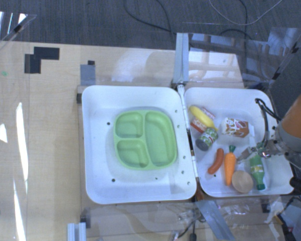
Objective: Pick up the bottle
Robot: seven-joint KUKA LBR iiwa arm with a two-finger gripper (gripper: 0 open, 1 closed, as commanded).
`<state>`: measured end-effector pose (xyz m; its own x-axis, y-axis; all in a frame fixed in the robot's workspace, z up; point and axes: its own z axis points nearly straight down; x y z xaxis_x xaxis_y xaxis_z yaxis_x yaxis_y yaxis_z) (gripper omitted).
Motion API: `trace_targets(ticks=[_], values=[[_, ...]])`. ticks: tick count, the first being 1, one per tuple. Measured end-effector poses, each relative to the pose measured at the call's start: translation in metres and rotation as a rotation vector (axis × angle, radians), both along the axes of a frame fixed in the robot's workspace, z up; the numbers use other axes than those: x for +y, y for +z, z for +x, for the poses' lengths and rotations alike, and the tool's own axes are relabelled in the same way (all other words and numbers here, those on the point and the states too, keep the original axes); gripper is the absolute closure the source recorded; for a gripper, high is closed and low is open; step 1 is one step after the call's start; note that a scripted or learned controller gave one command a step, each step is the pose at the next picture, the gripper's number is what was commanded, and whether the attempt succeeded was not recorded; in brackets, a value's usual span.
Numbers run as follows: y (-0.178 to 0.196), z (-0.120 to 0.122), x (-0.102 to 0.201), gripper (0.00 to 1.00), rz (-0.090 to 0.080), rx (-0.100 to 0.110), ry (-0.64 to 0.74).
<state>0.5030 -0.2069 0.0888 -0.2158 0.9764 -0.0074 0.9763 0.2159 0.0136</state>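
Two bins: white, shallow, side by side on the wooden bench (35, 149); left bin (98, 185), right bin (251, 97).
Left bin contents: a green three-compartment tray (144, 139), lying flat near the centre.
Right bin contents: bottle, carrot, sausage, can, banana, carton, round beige piece.
Bottle (257, 173): green, lying in the near right corner of the right bin, cap end toward the arm, label partly visible.
Gripper (256, 151): at the right edge of the right bin, just above the bottle's upper end.
Jaws: cannot tell whether apart or together; the metal parts blur into the bottle top.
Bottle vs jaws: the bottle's upper end sits right at the fingertips; contact cannot be resolved; the body rests on the bin floor.
Carrot (230, 166): orange, just left of the bottle, roughly upright in view.
Sausage (216, 161): reddish, left of the carrot.
Round beige piece (242, 182): touching or just beside the bottle's lower left.
Can (206, 138), banana (202, 117), carton (237, 127): farther back, apart from the bottle.
Arm (297, 122): orange band visible at the right edge.
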Motion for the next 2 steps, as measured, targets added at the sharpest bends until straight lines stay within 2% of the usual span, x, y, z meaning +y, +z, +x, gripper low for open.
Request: trace_targets(ticks=[1, 2], values=[[0.011, 0.002, 0.001, 1.00, 0.001, -0.004, 0.002], [0.066, 0.034, 0.001, 1.00, 0.001, 0.009, 0.167]])
